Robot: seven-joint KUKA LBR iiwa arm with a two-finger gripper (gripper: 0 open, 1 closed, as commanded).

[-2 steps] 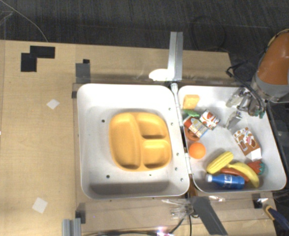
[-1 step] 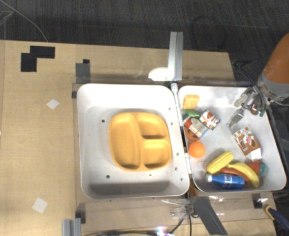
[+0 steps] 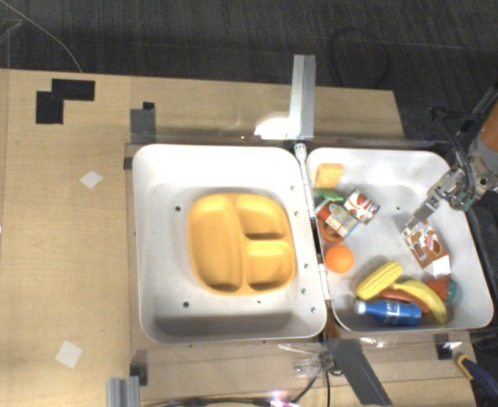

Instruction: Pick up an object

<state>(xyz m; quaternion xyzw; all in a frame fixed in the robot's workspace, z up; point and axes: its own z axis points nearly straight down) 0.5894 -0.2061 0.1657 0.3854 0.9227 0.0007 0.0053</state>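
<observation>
The wooden counter (image 3: 53,253) filled most of the frame and carried two shallow white bins side by side. The left bin (image 3: 159,227), at the centre of the frame, held one yellow divided tray (image 3: 240,242) with three compartments. The right bin (image 3: 384,164) held the loose objects: one small yellow block (image 3: 329,175) at its upper left, one red-and-white packet (image 3: 348,214) just below it, one orange ball (image 3: 339,259) against the left wall, one corn cob (image 3: 377,279), one banana (image 3: 427,298), and one blue bottle (image 3: 390,313) lying along the lower wall. These last three lay crowded together at the lower middle of the bin.

A brown-and-white packet (image 3: 426,246) lay right of the bin's centre, apart from the others. The end effector (image 3: 420,219) reached in from the right edge, slanting down to the left, its tip just above that packet's upper corner. Whether it was spread or pressed together could not be told, and nothing was seen pinched in it.
</observation>
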